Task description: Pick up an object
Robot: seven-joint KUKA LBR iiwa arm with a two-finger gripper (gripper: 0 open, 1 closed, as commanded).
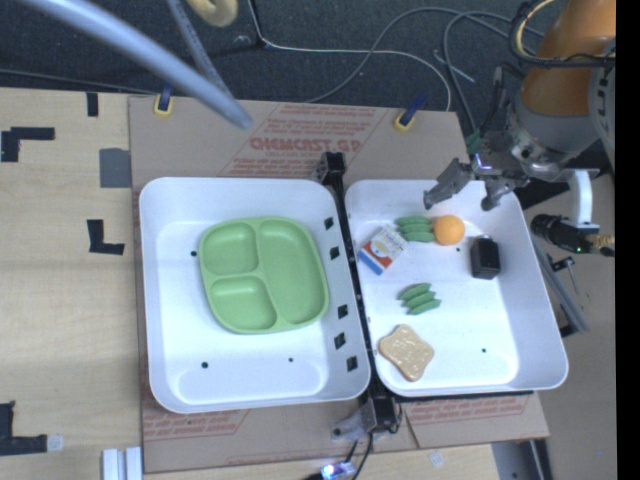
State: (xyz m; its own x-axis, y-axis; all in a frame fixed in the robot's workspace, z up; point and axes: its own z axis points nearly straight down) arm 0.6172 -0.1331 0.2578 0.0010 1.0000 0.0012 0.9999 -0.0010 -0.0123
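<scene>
My gripper (pixel 468 194) hangs over the back of the right bin (pixel 530 368), its two grey fingers spread open with nothing between them. Just below it lie an orange ball (pixel 450 230) and a green pea pod (pixel 414 229), touching each other. A small black block (pixel 485 257) lies to the right of the ball. A red, white and blue carton (pixel 381 248) sits left of the pod. Nearer the front are a second green pod (pixel 419 298) and a tan slice of toast (pixel 405 352).
The left bin (pixel 165 368) holds a green three-part plate (pixel 264 274). A black divider with clips (pixel 344 268) runs between the bins. Cables (pixel 400 38) trail across the dark bench behind, and a grey pole (pixel 120 36) slants across the top left.
</scene>
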